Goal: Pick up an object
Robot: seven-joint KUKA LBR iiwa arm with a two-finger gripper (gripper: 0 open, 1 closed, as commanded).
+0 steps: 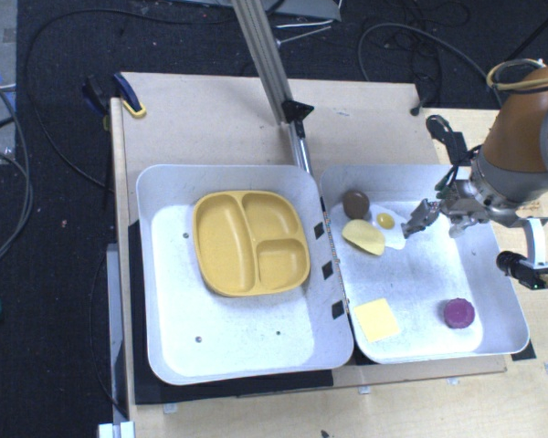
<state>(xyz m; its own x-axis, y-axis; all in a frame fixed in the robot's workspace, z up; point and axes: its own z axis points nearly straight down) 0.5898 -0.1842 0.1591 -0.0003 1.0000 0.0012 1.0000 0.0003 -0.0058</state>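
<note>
1. The gripper [418,220] hangs low over the upper part of the right bin [493,331], its dark fingers pointing toward a cluster of small items; whether the claw is released or clenched cannot be told at this slant, and nothing is seen between its tips.
2. Nearest candidates sit just left of the tips: a pale yellow wedge [364,236], a small yellow-centred piece [385,219] and a brown ball [354,203] close to the bin's upper left wall.
3. A clean pick likely means settling on one item and centring over it, as the three crowd together and a neighbour could be nudged.
4. Well apart lie a yellow square [376,319] and a purple round object [458,313], easier, isolated targets.
5. The left bin [164,336] carries a yellow divided tray [251,243]; both bins rest on a light wooden bench [210,121], black cables trailing over dark floor beyond.
</note>
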